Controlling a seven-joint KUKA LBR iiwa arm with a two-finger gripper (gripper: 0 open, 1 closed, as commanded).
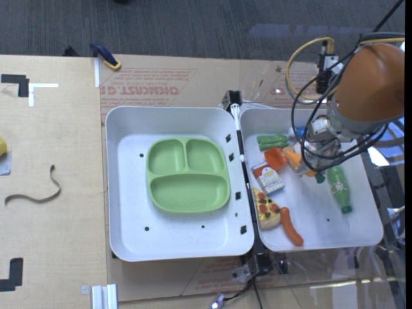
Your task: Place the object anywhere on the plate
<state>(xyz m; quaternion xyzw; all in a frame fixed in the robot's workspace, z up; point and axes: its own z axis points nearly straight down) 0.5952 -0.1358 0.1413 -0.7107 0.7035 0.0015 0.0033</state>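
Green and bare, the plate [188, 175] waits left of centre while the gripper [313, 154], grip state impossible to tell, hangs over the right bin's [360, 230] toys: picking stage, lift-and-carry leftward next.

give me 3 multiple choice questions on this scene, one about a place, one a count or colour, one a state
1. Which bin holds the plate?
A. left bin
B. right bin
C. neither

2. How many compartments does the plate have?
A. two
B. three
C. five

3. What lies on the plate?
A. the green bottle
B. the pizza slice
C. nothing

Answers:
1. A: the plate lies in the left bin, while the toys are in the right bin.
2. B: two small sections sit above one wide section.
3. C: its sections are bare; the bottle and pizza slice lie in the right bin.
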